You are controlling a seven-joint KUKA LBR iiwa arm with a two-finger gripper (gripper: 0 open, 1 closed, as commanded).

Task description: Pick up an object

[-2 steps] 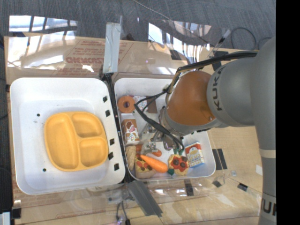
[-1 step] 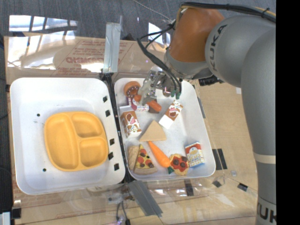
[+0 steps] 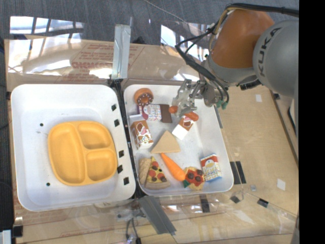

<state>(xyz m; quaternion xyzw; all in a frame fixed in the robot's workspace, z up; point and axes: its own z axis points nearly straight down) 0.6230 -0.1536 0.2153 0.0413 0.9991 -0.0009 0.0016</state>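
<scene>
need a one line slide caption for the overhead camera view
Robot gripper hovers over the right bin of toy food, beside a yellow divided plate in the left bin.

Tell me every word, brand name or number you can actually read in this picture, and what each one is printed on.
"KUKA": on the grey robot arm, in dark letters running up its casing.
Red print on the cardboard sheet behind the bins: too faint and blurred to read.
Labels on the small toy cartons, such as the milk carton and the box: too small to read.
</scene>
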